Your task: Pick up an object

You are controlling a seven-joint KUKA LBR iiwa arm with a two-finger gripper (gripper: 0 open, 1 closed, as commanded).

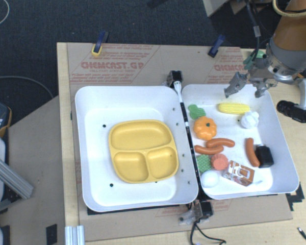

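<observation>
My gripper [246, 89] hangs over the back edge of the right bin [284, 163], its two fingers spread open with nothing between them. Just below it lies a yellow corn cob [233, 107], apart from the fingers. A white garlic bulb [250, 120] sits beside the cob. Further forward are an orange pumpkin [205, 127], a green leafy piece [196, 111], two sausages [214, 146] [251, 151], a black block [264, 156], a red round piece [220, 162], a white egg [210, 178] and a small carton [238, 172].
The left bin [92, 137] holds a yellow divided plate [142, 150]. A black divider clip [174, 78] stands between the bins at the back. Blue clamps [98, 44] [215, 46] hold the cardboard's far edge.
</observation>
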